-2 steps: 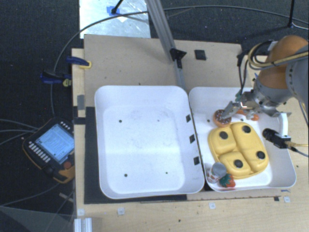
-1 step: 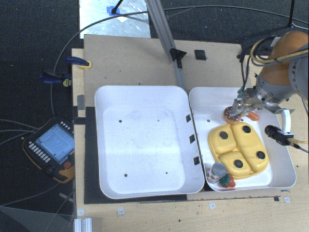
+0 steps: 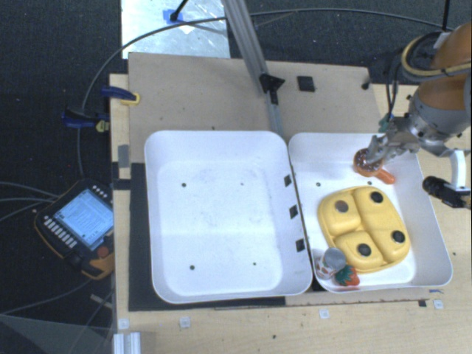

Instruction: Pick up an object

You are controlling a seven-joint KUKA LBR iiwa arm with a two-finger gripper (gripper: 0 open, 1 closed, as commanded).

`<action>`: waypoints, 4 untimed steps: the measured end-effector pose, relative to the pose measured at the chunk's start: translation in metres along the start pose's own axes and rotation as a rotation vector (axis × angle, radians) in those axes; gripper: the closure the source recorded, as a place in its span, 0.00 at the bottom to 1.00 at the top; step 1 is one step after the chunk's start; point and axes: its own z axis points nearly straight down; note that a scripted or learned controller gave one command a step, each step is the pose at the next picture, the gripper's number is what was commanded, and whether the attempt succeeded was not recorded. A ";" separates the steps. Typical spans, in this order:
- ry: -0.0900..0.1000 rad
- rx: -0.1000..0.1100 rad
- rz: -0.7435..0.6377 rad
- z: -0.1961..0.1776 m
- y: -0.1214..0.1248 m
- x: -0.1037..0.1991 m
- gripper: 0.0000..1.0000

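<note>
Two shallow white bins side by side on a tan worktop, seen from above at a slant. Left bin bare white inside, with a few small dark dots on its floor. Right bin holding several things: a large yellow lumpy object, four rounded lobes each with a dark spot, lying near the bin's centre toward 5 o'clock; a small cluster of grey, red and green bits in the corner at 7 o'clock, just beside the yellow object's lower edge; a small brown and orange item up at 12 o'clock, near the bin's far wall.

Grey arm with orange band reaching in from 3 o'clock, wrist bent down over the right bin's upper part. Hand lowered right onto the brown and orange item, tips touching or overlapping it. Cannot tell whether the hand is wide or narrow, nor whether the item sits gripped in it; too small and blurred there.

Off the worktop at 9 o'clock, on dark carpet, a handheld pendant with a lit blue screen. Blue and yellow clamps at the worktop's left edge.
</note>
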 end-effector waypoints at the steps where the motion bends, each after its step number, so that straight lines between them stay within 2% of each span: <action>1: 0.000 0.001 0.000 -0.044 0.002 0.000 1.00; 2: 0.002 0.007 -0.004 -0.047 -0.022 0.055 1.00; 3: 0.003 0.009 -0.004 -0.036 -0.039 0.099 1.00; 4: 0.004 0.008 -0.005 -0.041 -0.054 0.142 1.00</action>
